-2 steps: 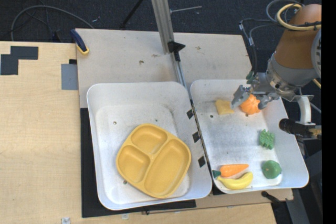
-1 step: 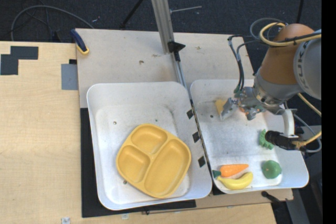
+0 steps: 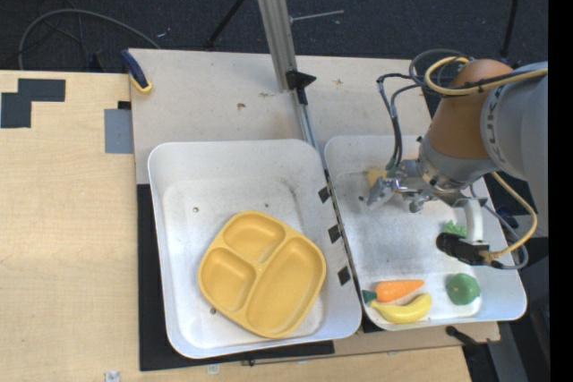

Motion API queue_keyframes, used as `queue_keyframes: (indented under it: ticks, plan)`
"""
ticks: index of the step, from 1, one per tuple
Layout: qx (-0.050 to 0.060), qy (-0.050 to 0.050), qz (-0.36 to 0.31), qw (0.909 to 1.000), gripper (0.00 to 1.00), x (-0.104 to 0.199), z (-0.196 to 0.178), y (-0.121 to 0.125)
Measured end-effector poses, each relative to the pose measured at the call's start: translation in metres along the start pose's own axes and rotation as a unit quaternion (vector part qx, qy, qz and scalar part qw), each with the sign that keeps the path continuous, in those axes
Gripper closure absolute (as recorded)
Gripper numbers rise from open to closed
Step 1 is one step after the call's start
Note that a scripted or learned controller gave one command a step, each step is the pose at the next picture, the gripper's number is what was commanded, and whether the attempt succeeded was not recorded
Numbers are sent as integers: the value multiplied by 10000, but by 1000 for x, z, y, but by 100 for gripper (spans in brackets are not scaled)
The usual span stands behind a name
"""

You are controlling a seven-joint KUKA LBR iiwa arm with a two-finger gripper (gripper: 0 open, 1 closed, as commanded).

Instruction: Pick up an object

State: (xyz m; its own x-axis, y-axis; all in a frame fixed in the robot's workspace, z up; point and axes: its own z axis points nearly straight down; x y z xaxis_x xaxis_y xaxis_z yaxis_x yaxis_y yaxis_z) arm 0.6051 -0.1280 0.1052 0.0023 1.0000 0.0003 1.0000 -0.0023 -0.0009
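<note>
Toys lie along the near edge of the right bin (image 3: 421, 318): a carrot (image 3: 398, 289) touching a banana (image 3: 403, 309), and a green ball (image 3: 462, 288) just beside them. The yellow tray (image 3: 260, 272) sits in the left bin (image 3: 179, 192). The hand (image 3: 394, 188) hangs over the right bin's far half, well apart from the toys; what it grips, if anything, cannot be told, since the wrist hides it. A good pick would probably favour the ball, standing clear of its neighbours, with the hand centred above before descending.

Carrot (image 3: 398, 289), banana (image 3: 403, 309) and green fruit (image 3: 462, 288) lie along the right bin's (image 3: 358, 219) near edge.
</note>
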Motion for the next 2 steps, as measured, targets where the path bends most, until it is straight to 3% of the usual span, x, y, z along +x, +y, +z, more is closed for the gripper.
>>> queue_keyframes:
  ticks: [1, 2]
  plan:
    - [-18, 0, -3, 10000, 0, 0, 12, 3]
    - [-45, 20, 7, 10000, 100, 1, 1, 4]
